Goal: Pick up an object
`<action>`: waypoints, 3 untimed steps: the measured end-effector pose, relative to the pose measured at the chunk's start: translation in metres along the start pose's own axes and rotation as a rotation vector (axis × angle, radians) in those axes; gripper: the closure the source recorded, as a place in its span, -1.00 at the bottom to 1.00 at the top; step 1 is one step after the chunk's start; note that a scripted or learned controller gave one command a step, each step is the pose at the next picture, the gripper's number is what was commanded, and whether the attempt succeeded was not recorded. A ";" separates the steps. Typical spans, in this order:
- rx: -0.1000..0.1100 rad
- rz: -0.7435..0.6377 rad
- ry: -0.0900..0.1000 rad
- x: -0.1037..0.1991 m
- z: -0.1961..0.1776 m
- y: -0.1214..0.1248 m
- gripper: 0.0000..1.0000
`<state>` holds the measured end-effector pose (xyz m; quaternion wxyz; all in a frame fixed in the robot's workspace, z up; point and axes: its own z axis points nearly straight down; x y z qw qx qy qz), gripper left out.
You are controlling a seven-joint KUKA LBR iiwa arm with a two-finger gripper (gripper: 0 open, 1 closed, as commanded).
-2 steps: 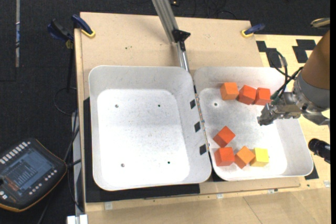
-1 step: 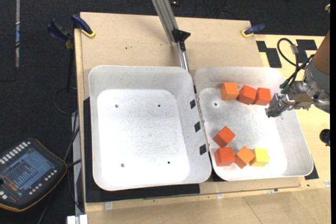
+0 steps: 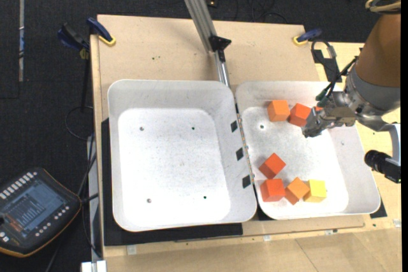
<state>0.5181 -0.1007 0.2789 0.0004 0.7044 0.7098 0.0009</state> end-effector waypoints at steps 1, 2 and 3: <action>0.000 0.000 0.000 0.046 0.009 0.028 1.00; 0.003 0.000 0.000 0.089 0.024 0.043 1.00; 0.000 -0.001 0.001 0.145 0.028 0.068 1.00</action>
